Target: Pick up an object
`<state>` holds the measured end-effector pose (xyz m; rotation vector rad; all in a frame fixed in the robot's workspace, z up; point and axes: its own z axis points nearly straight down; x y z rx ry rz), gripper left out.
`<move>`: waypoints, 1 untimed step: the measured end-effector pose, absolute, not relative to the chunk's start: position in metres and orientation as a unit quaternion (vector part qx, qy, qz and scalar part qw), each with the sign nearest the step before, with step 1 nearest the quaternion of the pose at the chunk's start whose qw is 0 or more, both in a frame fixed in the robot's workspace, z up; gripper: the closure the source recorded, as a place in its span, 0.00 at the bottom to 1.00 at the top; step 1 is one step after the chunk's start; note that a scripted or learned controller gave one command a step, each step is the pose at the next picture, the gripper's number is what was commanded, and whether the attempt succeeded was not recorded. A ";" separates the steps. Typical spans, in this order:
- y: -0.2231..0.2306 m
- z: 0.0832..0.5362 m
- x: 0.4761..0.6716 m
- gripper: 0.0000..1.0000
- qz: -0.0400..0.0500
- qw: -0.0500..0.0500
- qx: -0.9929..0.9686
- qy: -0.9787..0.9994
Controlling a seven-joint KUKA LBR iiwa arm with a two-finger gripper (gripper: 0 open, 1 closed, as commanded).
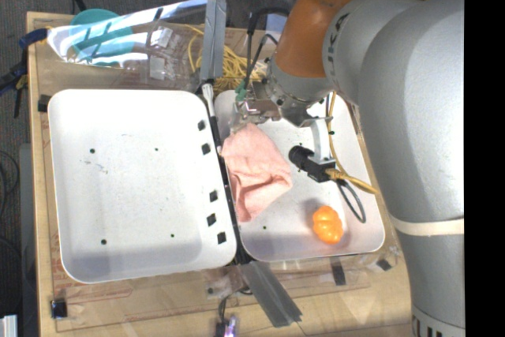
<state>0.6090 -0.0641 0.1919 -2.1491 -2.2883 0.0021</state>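
Observation:
A crumpled pink cloth (254, 168) lies on the left side of the right bin (363, 241), against the divider. An orange ball-like object (327, 223) rests near that bin's front right corner. My gripper (251, 107) hangs over the far left corner of the right bin, just above the cloth's top edge. The wrist hides the fingertips, and nothing shows between them.
The left bin (126, 185) is a bare white tray. A clear plastic sheet and a teal object (95, 31) lie behind it, with coiled yellow cable (225, 63) at the back. My big grey arm covers the right side of the bench.

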 end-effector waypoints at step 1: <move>-0.117 0.214 0.657 1.00 0.001 0.001 -0.643 -0.766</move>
